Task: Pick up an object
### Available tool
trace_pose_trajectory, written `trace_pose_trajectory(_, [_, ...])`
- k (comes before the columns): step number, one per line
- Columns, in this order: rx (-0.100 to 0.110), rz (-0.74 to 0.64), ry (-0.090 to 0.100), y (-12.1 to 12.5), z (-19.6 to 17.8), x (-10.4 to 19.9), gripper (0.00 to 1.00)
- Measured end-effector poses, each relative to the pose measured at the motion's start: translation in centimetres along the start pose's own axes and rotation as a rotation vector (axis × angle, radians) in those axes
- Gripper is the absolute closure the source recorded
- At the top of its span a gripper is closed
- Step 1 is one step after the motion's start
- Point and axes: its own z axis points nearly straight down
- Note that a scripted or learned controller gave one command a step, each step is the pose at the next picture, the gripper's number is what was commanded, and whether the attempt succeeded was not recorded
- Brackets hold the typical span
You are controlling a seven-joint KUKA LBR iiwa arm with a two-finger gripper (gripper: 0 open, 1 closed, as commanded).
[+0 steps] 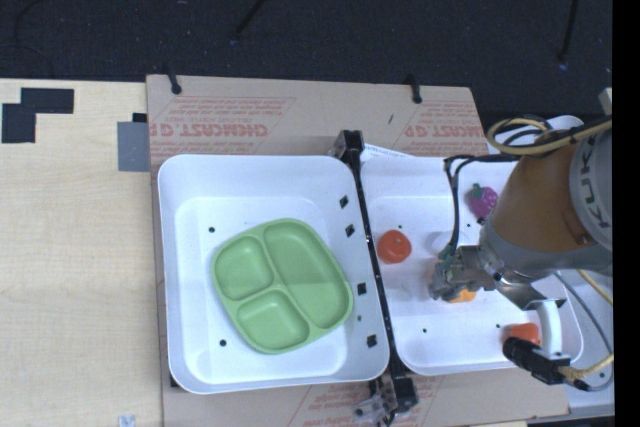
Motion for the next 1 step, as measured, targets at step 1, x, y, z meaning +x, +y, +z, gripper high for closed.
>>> trace_pose_trajectory(1, [0.000, -0.001, 0.000, 0.60, -5.25, 0.84, 1.00])
